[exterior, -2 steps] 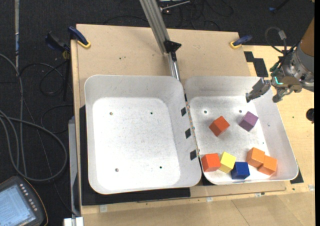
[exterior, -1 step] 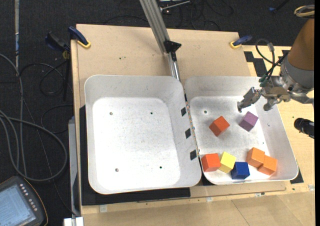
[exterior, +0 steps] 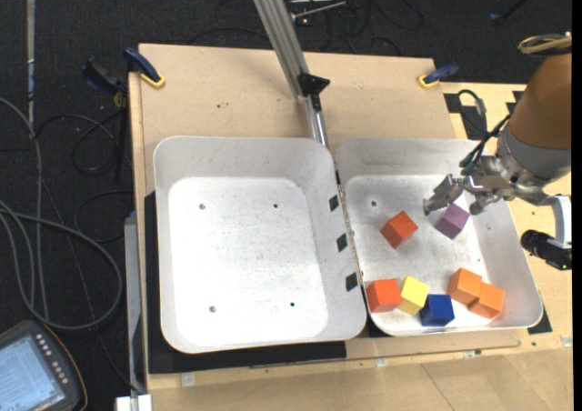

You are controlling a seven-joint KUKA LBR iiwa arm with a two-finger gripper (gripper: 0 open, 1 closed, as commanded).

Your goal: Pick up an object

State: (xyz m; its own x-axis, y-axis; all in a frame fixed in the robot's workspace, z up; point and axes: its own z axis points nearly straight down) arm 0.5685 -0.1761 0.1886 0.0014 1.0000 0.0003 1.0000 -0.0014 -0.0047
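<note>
— Six blocks in the right bin [exterior: 509,236], is that the count?

— Six: a purple block [exterior: 452,219], an orange-red block [exterior: 398,228], a second orange-red block [exterior: 384,294], a yellow block [exterior: 414,294], a blue block [exterior: 437,309] and an orange block [exterior: 476,292] that looks like two pieces set close together.

— Starting from the pincer, what comes first?

— The gripper [exterior: 457,195] of the grey arm [exterior: 541,127], reaching in from the right, hangs low over the upper middle of that bin. The purple block sits directly at its fingertips, tilted. Whether the block is pinched between the fingers or merely under them, and how wide they stand, cannot be told from this angle.

— And beyond that?

— Just to the pincer's left and a little nearer the camera, the first orange-red block lies alone, apart from the purple one. Further toward the camera, along the bin's near wall, runs the row: orange-red, yellow touching it, blue just beside, then the orange block off under the arm's side.

— The far end?

— Well to the pincer's left, the left bin [exterior: 173,173] lies on the wooden bench [exterior: 227,82], a metal pole [exterior: 277,23] slanting in from the top edge toward the seam between the bins
</note>
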